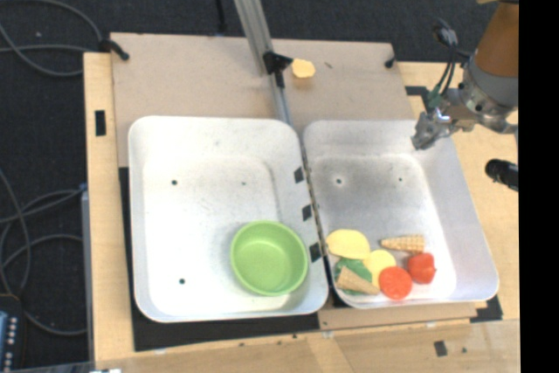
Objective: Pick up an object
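The bench (100,188) bears two white bins: the left bin (175,153) holds a green bowl (269,257) near its front right corner, and the right bin (437,196) holds small toy foods (382,265) clustered along its front edge. The arm's gripper (428,131) hangs at the right bin's far right corner, well apart from the foods; whether it is released or clenched cannot be told. A small yellow piece (303,68) lies on the bench behind the bins, beside a slanting metal post (247,4).

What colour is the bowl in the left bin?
Light green bowl, plain with no pattern, clearest in the camera view.
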{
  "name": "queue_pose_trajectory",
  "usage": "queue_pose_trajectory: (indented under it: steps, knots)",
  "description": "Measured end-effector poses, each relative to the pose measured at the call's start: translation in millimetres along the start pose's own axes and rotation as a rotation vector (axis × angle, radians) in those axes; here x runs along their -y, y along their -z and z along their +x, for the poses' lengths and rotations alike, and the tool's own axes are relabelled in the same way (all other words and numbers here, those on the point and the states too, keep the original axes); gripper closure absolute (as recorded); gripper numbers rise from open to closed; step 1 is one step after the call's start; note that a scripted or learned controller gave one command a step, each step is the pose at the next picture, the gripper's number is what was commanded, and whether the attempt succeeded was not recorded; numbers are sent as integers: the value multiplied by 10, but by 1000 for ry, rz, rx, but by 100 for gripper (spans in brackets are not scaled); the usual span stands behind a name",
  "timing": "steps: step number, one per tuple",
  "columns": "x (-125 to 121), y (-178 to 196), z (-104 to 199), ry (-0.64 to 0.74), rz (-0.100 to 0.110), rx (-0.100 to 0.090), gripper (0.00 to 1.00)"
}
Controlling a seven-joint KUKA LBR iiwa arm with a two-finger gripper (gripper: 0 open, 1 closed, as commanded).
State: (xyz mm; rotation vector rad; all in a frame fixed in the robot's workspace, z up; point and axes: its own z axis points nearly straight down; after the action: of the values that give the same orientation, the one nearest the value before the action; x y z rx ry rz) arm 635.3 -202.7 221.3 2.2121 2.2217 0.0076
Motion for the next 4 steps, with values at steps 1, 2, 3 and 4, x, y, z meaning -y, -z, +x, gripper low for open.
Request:
queue_pose_trajectory:
  steps: [1, 2, 3, 4]
  knots:
    - [-13, 280, -8, 0, 3, -1, 100]
    - [-122, 352, 542, 4, 4, -2, 100]
    - [-144, 232, 1072, 2, 8, -1, 100]
    - [-191, 151, 1658, 3, 8, -2, 100]
